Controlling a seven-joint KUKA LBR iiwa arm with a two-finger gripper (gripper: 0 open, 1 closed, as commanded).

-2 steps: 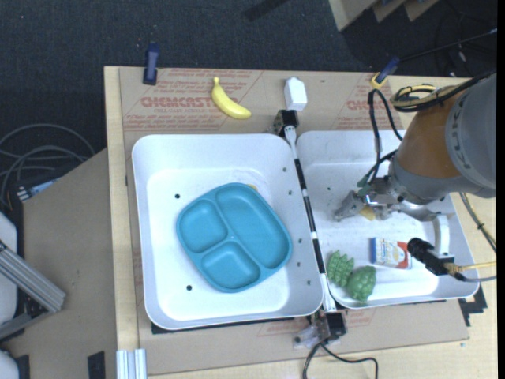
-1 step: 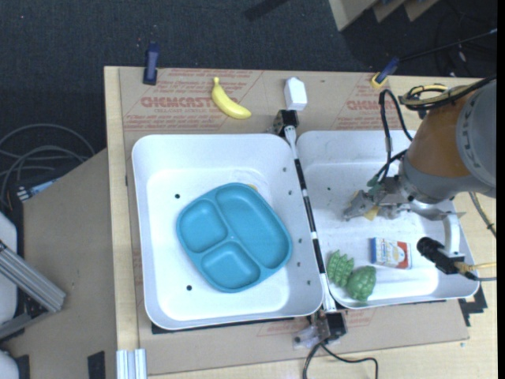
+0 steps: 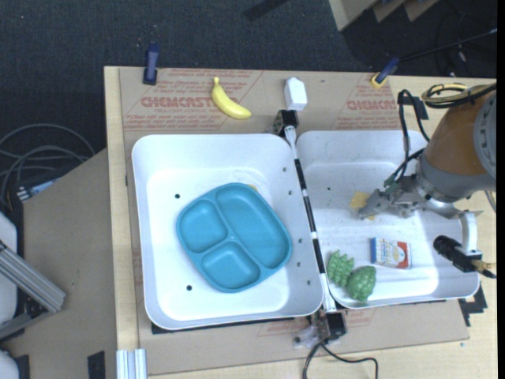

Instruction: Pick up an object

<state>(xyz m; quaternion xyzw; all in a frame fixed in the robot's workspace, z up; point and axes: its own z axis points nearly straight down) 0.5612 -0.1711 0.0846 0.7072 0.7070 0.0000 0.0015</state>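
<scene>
Blue divided plate fills my left bin; the green toy and small carton lie untouched in my right bin. My gripper is down near a yellow piece; whether it is grasping, I cannot tell. Nothing is lifted yet.

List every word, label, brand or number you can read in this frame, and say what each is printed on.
"CHEMCAST": red print on the brown paper-covered board behind the left white bin; the smaller lines around it are too blurred to read.
The same red print recurs, partly legible, behind the right white bin.
Small white, blue and red box in the right bin: printing too small to read.
</scene>
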